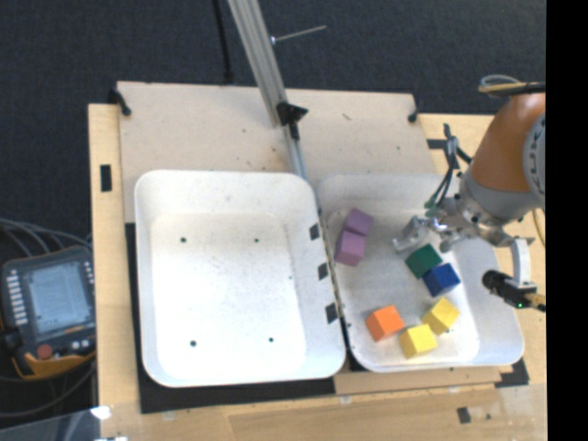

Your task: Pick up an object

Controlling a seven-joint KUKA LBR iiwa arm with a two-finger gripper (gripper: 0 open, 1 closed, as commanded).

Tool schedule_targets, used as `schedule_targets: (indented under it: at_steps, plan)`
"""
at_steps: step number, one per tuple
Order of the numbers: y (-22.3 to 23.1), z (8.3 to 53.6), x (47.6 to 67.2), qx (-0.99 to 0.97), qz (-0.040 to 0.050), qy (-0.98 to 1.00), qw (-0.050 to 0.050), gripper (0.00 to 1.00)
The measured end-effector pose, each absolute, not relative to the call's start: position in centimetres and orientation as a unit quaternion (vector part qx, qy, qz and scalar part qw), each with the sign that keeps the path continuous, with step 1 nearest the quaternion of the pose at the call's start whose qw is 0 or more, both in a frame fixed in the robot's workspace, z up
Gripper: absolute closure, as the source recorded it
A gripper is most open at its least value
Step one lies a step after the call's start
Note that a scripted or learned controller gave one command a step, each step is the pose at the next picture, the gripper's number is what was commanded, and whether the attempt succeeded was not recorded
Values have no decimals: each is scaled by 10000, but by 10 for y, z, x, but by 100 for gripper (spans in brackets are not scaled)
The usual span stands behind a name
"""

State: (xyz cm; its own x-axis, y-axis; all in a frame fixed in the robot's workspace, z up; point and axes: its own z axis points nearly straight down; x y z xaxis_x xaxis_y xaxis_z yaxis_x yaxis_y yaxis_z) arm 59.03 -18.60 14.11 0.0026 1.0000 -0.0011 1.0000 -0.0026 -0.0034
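The right bin (367, 196) holds several small blocks. Two purple blocks (354, 236) sit together near its left wall. A green block (423, 261) and a blue block (442, 278) lie side by side in the middle. An orange block (385, 322) and two yellow blocks (430, 328) rest near the front rim. My gripper (428, 234) hangs over the bin's middle right, just above and behind the green block. Nothing shows between its fingers.
The left bin (230, 274) stands beside the right one, sharing a middle rim. A slanted aluminium post (262, 49) rises from behind the bins. A teach pendant (50, 306) lies off the bench at the left.
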Motion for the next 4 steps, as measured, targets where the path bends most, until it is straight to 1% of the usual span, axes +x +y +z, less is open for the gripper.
schedule_targets:
  at_steps: [1, 2, 3, 4]
  plan:
    - [-188, 98, 592, -7081, -4, -7061, -38, 0]
    - [-189, 109, 592, -7103, -15, -7039, -48, 100]
    - [-197, 156, 597, -7101, -11, -7041, -29, 100]
    - [-200, 210, 608, -7062, -14, -7080, -37, 100]
